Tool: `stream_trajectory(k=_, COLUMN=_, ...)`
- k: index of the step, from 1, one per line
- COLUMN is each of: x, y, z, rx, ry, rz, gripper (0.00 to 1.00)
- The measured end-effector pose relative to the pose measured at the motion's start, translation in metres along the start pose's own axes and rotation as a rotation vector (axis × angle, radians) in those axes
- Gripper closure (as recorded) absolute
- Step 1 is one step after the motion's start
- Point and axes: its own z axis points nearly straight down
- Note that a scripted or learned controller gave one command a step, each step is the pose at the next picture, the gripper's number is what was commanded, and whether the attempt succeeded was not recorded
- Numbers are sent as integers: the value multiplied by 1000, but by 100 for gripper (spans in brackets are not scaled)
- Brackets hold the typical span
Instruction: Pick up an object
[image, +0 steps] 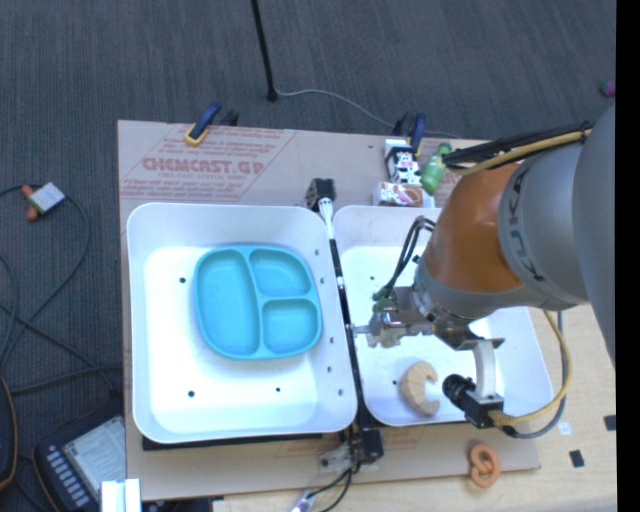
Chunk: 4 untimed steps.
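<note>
A tan, curved bread-like object (420, 388) lies near the front of the right bin (365, 262). My gripper (383, 328) hangs low over the left part of that bin, just up and to the left of the tan object and apart from it. The grey and orange wrist (480, 250) hides most of the bin's middle and back. In the left bin (160, 330) rests a light blue divided plate (257, 302).
A small orange ring-shaped item (484, 464) sits on the bench in front of the right bin. Clamps and a small box (402, 180) stand at the back edge. A black rail (340, 290) runs between the two bins. Cables trail off the bench.
</note>
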Motion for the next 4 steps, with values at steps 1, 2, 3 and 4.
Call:
stream_trajectory(k=1, x=-10, y=0, z=0, rx=0, ry=-1, rz=1, gripper=100)
stream_trajectory(k=2, x=16, y=0, z=0, rx=0, ry=0, rz=0, gripper=100)
stream_trajectory(k=3, x=7, y=4, z=0, rx=1, ry=0, rz=1, gripper=100)
stream_trajectory(k=4, x=2, y=6, z=0, rx=1, ry=0, rz=1, gripper=100)
